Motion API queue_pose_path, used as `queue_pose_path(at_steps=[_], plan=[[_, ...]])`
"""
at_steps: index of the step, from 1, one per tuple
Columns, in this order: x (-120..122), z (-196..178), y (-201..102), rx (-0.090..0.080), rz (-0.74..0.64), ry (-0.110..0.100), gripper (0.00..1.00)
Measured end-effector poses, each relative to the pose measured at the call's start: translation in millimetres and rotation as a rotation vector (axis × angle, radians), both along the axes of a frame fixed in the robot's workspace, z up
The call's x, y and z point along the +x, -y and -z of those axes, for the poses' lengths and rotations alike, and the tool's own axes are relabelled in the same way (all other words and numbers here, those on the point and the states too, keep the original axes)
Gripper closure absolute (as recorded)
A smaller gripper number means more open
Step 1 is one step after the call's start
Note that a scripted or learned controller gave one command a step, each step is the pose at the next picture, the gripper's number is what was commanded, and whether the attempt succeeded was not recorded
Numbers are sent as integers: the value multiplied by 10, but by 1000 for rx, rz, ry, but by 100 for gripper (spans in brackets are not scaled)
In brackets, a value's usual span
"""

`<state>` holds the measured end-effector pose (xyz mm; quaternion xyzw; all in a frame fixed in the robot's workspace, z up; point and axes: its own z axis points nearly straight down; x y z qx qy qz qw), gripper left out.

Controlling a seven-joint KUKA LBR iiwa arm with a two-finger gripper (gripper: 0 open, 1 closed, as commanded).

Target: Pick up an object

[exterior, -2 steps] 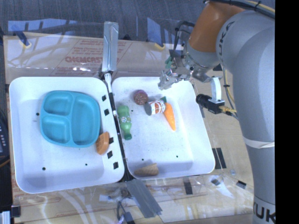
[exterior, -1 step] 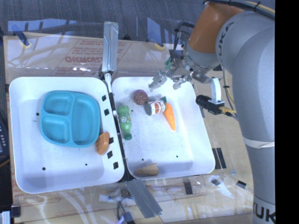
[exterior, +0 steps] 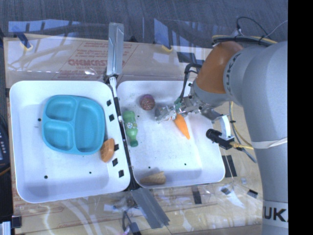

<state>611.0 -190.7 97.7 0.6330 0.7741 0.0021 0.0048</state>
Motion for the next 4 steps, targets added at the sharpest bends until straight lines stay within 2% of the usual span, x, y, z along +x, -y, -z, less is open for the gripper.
queue_pose_path(at_steps=[1, 2, 3, 4], plan=[[22, -126, -11, -1, -6, 4, 100], [464, 58, -303, 4, 178, -11, 100], [279, -899, -867, 4, 245, -7, 100], [-527, -937, -1320, 4, 214, -15, 100]])
